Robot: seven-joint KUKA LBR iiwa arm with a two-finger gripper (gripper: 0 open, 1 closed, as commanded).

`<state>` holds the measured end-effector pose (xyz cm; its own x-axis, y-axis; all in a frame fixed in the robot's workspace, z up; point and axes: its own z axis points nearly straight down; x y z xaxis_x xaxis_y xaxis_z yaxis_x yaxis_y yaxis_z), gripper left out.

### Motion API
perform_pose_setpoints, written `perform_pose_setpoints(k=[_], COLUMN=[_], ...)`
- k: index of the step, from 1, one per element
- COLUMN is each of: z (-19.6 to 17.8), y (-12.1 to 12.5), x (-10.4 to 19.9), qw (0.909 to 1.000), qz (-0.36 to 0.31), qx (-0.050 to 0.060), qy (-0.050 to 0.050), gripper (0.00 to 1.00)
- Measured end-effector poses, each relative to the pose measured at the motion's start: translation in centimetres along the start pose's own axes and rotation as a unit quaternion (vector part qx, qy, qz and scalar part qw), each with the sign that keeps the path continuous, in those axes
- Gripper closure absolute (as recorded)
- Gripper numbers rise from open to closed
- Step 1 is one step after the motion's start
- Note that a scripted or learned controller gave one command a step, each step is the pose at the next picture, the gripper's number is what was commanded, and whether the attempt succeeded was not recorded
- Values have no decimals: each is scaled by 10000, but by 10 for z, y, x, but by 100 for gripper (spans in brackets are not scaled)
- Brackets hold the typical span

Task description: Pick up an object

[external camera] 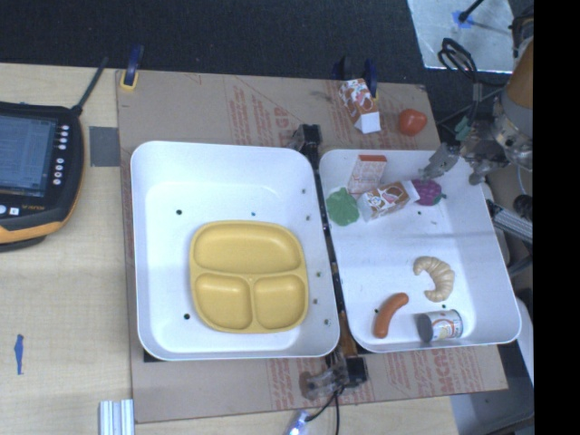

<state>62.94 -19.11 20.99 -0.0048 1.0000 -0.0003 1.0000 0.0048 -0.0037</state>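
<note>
The right white bin (471, 243) holds several small objects. At its back lie a green round piece (343, 207), an orange-and-white carton (367, 170), a snack packet (385, 199) and a purple item (428, 191). Toward the front are a croissant (436, 277), a sausage (391, 314) and a small can (440, 326) on its side. My gripper (458, 167) hovers over the bin's back right corner, just up and right of the purple item. It is open, its two fingers spread, with nothing between them.
The left white bin (163, 188) carries a yellow divided plate (248, 275). Behind the bins, on the cardboard, stand a small carton (360, 103) and a red tomato (412, 121). A teach pendant (32, 166) lies at the far left.
</note>
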Motion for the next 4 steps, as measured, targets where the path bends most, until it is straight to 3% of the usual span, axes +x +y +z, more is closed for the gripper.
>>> perform_pose_setpoints(k=[1,2,3,4], z=[96,105,97,33], y=[29,33,32,4], x=[-6,-23,-23,16], qw=[10000,9999,9999,10000], qz=[2,11,-12,-1], qx=[-88,-135,-100,-13], qy=[-10,-38,-37,6], gripper=[0,0,100,100])
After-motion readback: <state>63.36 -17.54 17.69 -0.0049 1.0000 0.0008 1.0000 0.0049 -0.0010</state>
